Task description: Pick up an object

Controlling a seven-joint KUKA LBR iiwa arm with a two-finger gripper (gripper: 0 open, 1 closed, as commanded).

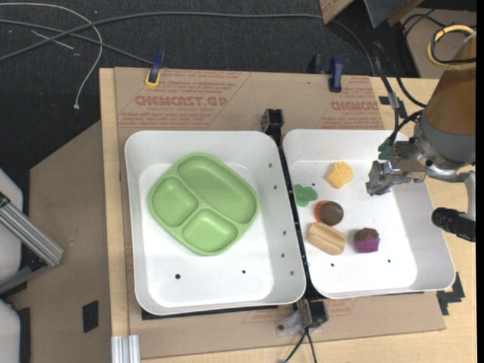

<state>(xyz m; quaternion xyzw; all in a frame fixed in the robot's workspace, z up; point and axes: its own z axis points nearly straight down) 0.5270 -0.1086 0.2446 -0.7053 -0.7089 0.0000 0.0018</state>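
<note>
The tool (pixel 380 181) is being held over the right bin (pixel 423 274), maybe empty; its grip cannot be told. The corn (pixel 339 175) could be missed and knocked aside.

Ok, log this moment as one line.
arm: over right bin | gripper: above bin floor, right of yellow corn, nothing seen held | left bin: green plate | task: pick not yet done

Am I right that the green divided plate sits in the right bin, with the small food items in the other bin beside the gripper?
Not quite. The camera view shows the green divided plate in the left bin; the small food items, such as the yellow corn piece, lie in the right bin beside the gripper.
</note>
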